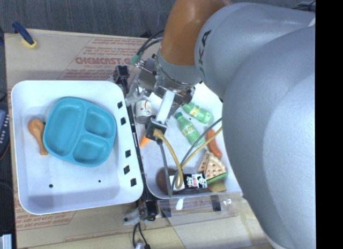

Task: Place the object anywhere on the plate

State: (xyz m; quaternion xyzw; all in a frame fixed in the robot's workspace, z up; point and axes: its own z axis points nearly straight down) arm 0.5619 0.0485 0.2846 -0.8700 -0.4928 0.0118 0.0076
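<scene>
A blue divided plate [80,131] lies in the left bin [32,194]. A tan drumstick-shaped toy [38,134] rests on the bin floor, touching the plate's left edge. My gripper [140,99] reaches down at the left side of the right bin [161,191], close to the wall between the bins. It hangs over a small can-like object [142,111]. The wrist and cables hide what lies right under it. In the right bin lie two green bottles [192,119], an orange carrot [214,143] and a pizza slice toy [211,167].
A brown round object [163,178] and a black-and-white item [195,181] sit at the right bin's near edge. Yellow and grey cables [174,159] hang across that bin. A small orange piece [144,141] lies by the divider. My arm's large grey body covers the right side.
</scene>
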